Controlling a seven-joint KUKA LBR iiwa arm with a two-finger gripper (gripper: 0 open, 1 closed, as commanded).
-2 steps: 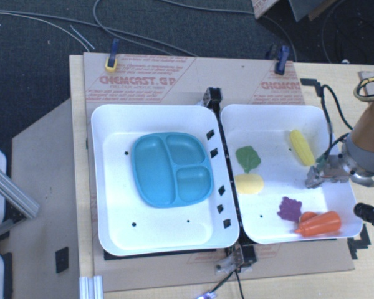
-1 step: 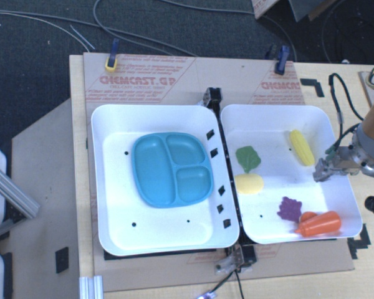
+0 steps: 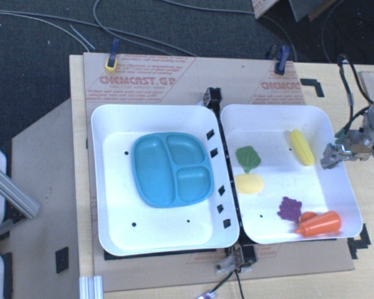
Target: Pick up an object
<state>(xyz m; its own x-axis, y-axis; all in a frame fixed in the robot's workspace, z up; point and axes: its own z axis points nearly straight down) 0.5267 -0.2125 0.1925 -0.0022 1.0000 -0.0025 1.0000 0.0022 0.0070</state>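
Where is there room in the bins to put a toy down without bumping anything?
Right bin: bare floor along the top, above the green toy and corn cob, and in the middle beside the yellow lemon. The lower right corner is crowded with purple grapes and carrot. Left bin: bare strips around the blue plate.

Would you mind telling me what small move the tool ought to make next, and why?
Probably a short shift left, toward the corn. The tool sits at the right bin's right wall with nothing between its fingers, and the corn is the nearest item, lying apart from the others.
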